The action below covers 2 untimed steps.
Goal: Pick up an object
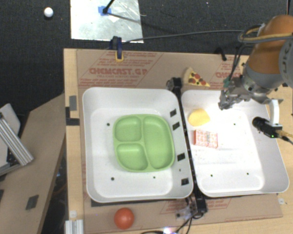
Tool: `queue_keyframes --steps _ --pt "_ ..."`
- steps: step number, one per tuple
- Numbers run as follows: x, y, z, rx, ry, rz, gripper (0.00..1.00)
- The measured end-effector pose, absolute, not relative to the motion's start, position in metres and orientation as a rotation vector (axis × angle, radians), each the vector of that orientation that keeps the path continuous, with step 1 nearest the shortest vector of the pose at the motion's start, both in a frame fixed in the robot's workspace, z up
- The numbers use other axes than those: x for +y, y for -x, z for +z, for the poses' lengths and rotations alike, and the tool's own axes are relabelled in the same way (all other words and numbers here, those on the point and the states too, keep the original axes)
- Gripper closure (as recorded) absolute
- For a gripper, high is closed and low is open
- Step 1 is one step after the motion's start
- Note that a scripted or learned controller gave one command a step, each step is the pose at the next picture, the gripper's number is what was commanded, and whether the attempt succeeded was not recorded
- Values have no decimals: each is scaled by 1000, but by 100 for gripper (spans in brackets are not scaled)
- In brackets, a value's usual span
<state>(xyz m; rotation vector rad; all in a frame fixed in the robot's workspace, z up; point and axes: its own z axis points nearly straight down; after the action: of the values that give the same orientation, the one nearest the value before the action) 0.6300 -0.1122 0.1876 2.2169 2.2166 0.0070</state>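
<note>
The arm reaches in, gripper [225, 103] hanging just beside the yellow object [198, 117], grip state unclear

Both white bins [136, 99] look like smooth, matt plastic, and the green divided tray [143, 142] has a soft sheen. The counter [136, 67] is printed brown cardboard; a crinkled foil sheet [106, 13] glints behind it.

Grey arm [271, 74], orange band, dark metallic claw [226, 101], black cables.

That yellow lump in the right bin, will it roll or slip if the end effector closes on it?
The yellow lump looks rounded and smooth, so it may slip or roll. It seems small, probably light. It lies apart from the red-and-white packet, so a nudge likely shifts it alone.
</note>
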Motion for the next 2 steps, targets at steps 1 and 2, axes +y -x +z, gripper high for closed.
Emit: queue_keyframes --steps 1,2 --pt "-119 -638 248 2220 -2212 8 100" --pt "-119 -639 266 2223 -2215 5 100"
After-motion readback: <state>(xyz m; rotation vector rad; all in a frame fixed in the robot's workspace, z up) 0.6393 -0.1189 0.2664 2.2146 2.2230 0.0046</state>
